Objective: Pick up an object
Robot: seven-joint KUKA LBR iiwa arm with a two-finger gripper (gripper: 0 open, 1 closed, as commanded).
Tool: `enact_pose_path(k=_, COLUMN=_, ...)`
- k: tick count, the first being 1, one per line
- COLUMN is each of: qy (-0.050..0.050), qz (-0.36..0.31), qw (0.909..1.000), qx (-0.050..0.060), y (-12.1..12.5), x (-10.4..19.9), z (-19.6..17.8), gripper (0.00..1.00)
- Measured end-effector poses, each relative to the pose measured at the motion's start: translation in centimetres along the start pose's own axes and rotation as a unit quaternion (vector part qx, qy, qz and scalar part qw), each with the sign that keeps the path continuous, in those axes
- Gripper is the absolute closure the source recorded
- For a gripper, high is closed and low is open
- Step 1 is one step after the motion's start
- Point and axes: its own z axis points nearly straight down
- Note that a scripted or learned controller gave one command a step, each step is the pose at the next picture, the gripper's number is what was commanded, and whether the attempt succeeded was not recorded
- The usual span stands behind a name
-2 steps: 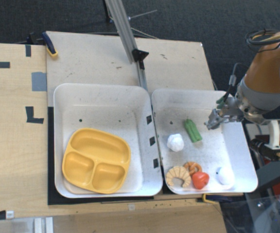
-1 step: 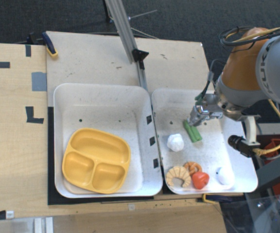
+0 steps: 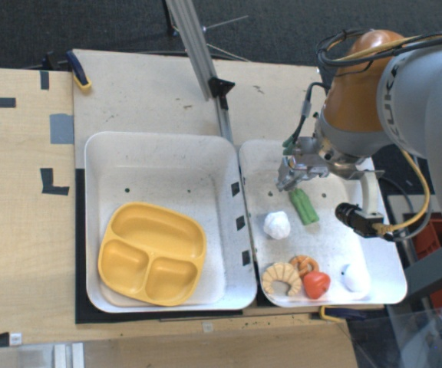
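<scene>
**A:** Where is the arm?

**B:** The grey arm (image 3: 405, 90), orange band above the wrist, reaches in from the right and hangs over the upper part of the right bin (image 3: 258, 198). The gripper (image 3: 286, 181) points down near that bin's upper left area. From this angle the wrist covers most of it; whether it is released or clenched, I cannot tell.

**A:** And the objects it could pick?

**B:** All lie in the right bin. A green block (image 3: 305, 206) lies tilted just below and to the right of the gripper, close to it; whether they touch I cannot say, and nothing is visibly gripped. A white ball (image 3: 276, 225) sits just below and to the left of the green block. Along the bin's near edge: a tan croissant-shaped piece (image 3: 282, 277), a small pretzel-like piece (image 3: 305, 264) just above it, a red tomato-like piece (image 3: 316, 284) touching or nearly touching both, and a white rounded object (image 3: 353, 277) set apart to the right.

**A:** The left bin?

**B:** The left bin (image 3: 98, 159) holds a yellow divided tray (image 3: 153, 253) with three compartments, lying in its lower left part.

**A:** Anything else on the bench?

**B:** A grey metal rail (image 3: 194, 41) slants down from the top toward the gap between the bins.
</scene>
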Motion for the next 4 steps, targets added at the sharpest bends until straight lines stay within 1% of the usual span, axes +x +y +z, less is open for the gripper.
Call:
enact_pose_path(k=1, qy=0.0, qz=0.0, qw=1.0, qx=0.0, y=1.0, x=4.6, z=-0.3, gripper=1.0)
enact_pose_path(k=2, qy=0.0, qz=0.0, qw=1.0, qx=0.0, y=2.7, x=8.7, z=-0.6, gripper=1.0)
enact_pose_path(k=3, qy=0.0, qz=0.0, qw=1.0, qx=0.001, y=4.3, x=13.5, z=0.7, gripper=1.0)
enact_pose_path(k=4, qy=-0.002, qz=0.002, qw=1.0, qx=0.001, y=4.3, x=13.2, z=0.7, gripper=0.0)
